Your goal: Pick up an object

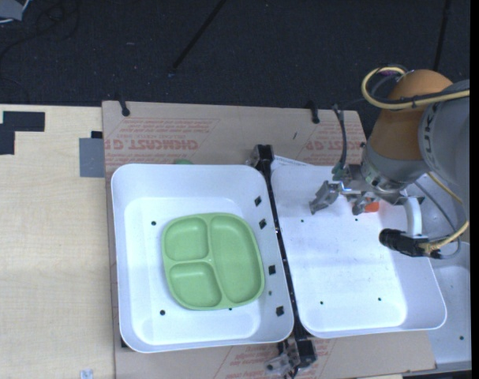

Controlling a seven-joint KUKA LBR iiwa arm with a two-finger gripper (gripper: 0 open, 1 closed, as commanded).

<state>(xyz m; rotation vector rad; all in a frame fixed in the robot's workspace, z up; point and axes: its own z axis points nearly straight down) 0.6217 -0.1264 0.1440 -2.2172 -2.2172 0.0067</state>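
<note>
At centre-left of the frame, the green three-compartment plastic plate (213, 260) lies flat in the left white bin (136, 188). At upper right, the two-finger gripper (343, 197), spread, holding nothing, hovers over the right white bin (365, 290). It should probably pinch the plate's rim.
</note>
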